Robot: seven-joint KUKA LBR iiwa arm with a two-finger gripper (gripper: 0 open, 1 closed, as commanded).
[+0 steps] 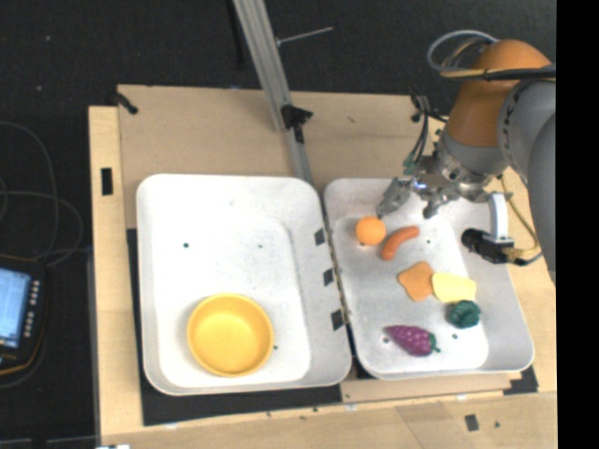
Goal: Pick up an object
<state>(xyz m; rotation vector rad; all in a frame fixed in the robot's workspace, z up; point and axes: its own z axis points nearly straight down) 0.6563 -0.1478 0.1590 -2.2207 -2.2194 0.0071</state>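
here, the hand hangs spread over a round orange ball — smooth, glossy.

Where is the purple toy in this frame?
The purple toy lies in the right bin, near its front edge, below the orange wedge and left of the dark green piece.

camera view | fixed overhead | slanted down | both bins framed

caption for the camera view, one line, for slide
Open gripper poised over the right bin above an orange ball and sausage; yellow bowl in the left bin.
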